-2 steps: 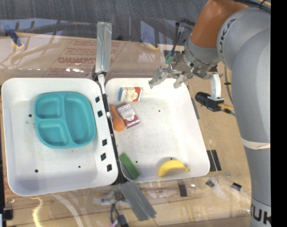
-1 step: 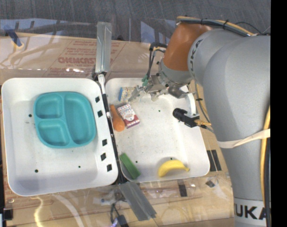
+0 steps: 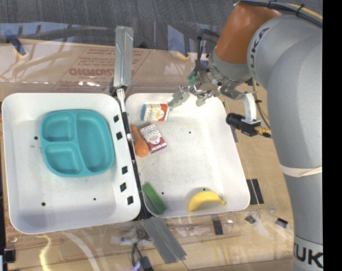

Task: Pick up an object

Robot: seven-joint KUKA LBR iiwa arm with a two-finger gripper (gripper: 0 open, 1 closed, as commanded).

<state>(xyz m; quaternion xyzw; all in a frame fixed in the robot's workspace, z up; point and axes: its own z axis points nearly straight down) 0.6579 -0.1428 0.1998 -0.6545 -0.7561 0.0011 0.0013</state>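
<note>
I'm hovering my gripper (image 3: 188, 95) over the right bin (image 3: 227, 151), back edge; fingers spread, pinching nothing. One fingertip (image 3: 175, 100) is sitting just beside the small carton (image 3: 154, 113). Carrot (image 3: 139, 141), snack box (image 3: 152, 138), green block (image 3: 154, 197), banana (image 3: 205, 200) are lying loose.

Small carton (image 3: 154, 112), flat, right bin's far-left corner

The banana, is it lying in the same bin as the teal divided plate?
No, the banana lies in the right bin, while the teal divided plate sits in the left bin.
</note>
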